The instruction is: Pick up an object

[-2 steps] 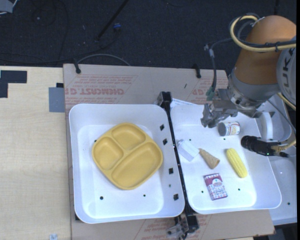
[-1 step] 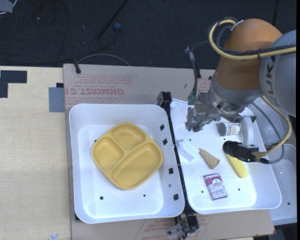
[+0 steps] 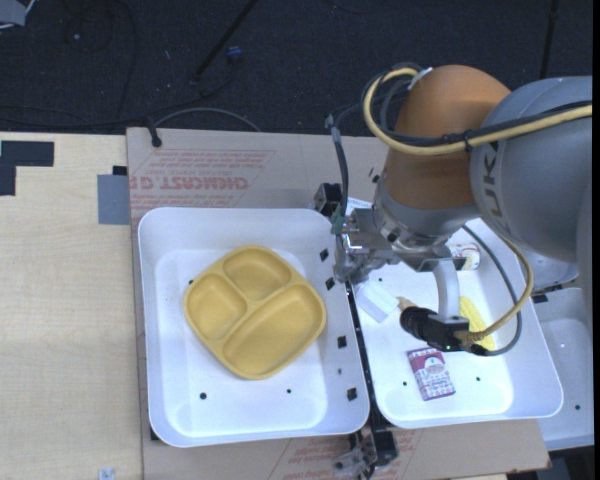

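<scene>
My gripper hangs low over the left edge of the right bin, close to the wall shared by the two bins. A small white block lies just below and to the right of it. A dark red and white packet rests flat near the right bin's front. A yellow object lies to the right, partly hidden by the arm. In the left bin sits a yellow divided plate. Nothing shows between the gripper's tips.
The orange and grey arm covers the back of the right bin. A small red and white item peeks out beneath it. Brown cardboard lies under both bins, with a pale wooden benchtop to the left.
</scene>
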Available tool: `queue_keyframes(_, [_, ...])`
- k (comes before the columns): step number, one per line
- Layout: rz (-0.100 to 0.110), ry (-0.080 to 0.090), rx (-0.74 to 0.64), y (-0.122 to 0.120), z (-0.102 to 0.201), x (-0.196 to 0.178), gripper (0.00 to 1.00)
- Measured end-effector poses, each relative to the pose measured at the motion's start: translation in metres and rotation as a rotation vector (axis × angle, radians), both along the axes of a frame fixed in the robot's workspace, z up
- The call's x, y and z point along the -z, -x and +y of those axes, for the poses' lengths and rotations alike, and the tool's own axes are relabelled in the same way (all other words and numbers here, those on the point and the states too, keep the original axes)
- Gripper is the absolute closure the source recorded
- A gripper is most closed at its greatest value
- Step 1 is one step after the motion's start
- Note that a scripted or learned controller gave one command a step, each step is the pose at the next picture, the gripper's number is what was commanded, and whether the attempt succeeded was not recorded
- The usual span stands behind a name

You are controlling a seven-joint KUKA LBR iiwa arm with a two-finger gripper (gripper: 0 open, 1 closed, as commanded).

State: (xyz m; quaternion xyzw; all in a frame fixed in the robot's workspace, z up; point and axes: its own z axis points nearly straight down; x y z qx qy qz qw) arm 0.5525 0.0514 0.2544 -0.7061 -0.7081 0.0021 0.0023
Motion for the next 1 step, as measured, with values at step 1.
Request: queue_keyframes(1, [0.001, -0.001, -0.002, 0.0169, 0.0486, 0.0190, 1.00])
